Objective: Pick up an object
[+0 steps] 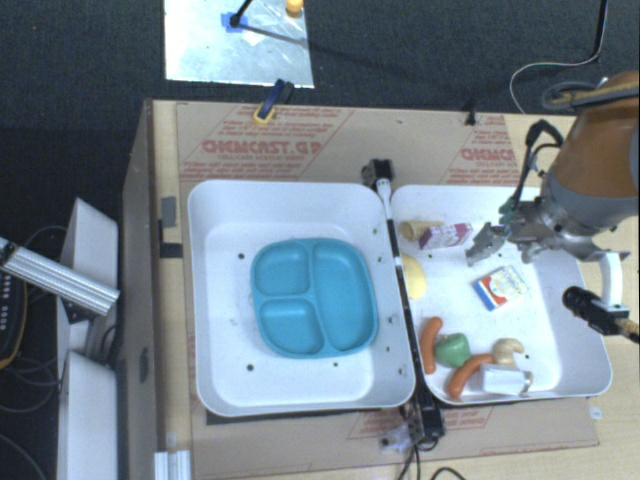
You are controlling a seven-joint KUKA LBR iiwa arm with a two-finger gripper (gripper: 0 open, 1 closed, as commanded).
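White right-hand bin (575,368) has all the pickable stuff in it. Closest to the gripper (487,244) is a small white, red and blue carton (499,287), lying flat just nearer than the fingertips and a bit to the right, not touching them. Gripper hangs over the far middle part of that bin, and its fingers look slightly parted with nothing between them, so it's got hold of nothing right now.

Left of the gripper, near the far-left corner of the bin, there's a little bottle-like thing with a purple label (443,235) on its side. Against the left wall sits a pale yellow lemon-ish piece (412,279). Along the near side: an orange carrot shape (430,343), a green pepper-looking toy (453,348), another orange sausage shape (466,373), a beige mushroom-type thing (508,349) and a white block (505,379), all bunched up close together.

Left bin (215,268) holds a blue divided tray (313,297), three compartments, sitting about the middle.
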